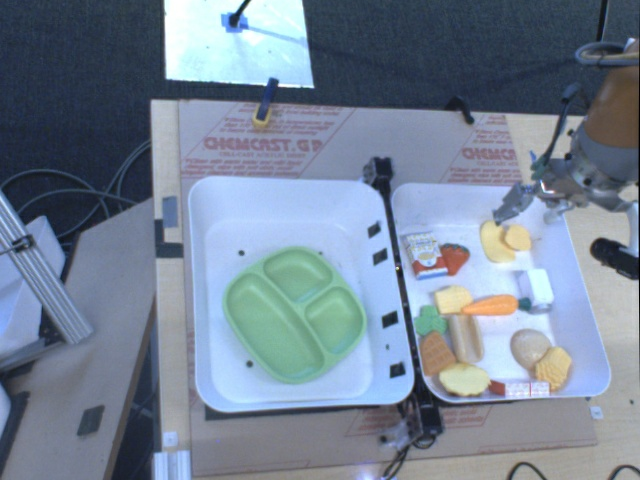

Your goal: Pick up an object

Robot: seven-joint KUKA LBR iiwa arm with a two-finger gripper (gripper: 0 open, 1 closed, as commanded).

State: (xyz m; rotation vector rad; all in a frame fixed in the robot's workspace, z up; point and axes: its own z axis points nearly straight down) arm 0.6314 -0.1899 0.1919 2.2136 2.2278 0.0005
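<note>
Gripper (530,200) hovers over right bin (590,318) beside yellow toy food (503,240)

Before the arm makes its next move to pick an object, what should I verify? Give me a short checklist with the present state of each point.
1. Gripper above the right white bin: ok.
2. Object held between the jaws: cannot tell.
3. Pale yellow round toy pieces lie close beside the gripper: ok.
4. Orange toy carrot lies apart from the gripper: ok.
5. Green divided plastic plate rests in the left white bin, away from the arm: ok.
</note>
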